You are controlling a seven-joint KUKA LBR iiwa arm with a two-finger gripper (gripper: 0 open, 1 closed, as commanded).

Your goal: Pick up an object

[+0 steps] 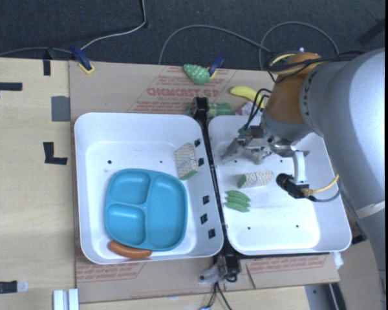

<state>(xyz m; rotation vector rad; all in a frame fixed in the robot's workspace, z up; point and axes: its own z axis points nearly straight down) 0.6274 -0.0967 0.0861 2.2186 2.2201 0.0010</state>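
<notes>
My gripper (247, 152) hangs low over the back half of the right bin (323, 234), open, with nothing between its fingers. Just in front of it lies a small patterned block with a green end (257, 178). A green pea pod (237, 200) rests further forward and to the left. In the left bin (90, 141) a blue divided plate (145, 208) lies flat. An orange sausage (129, 250) sits at the plate's front edge. A patterned sponge block (187, 159) leans against that bin's right wall.
A yellow banana (245, 93) and a green toy (196, 73) lie on the cardboard behind the bins. The black divider clamp (204, 108) stands between the bins. My arm's grey body (355, 121) covers the right bin's far right side.
</notes>
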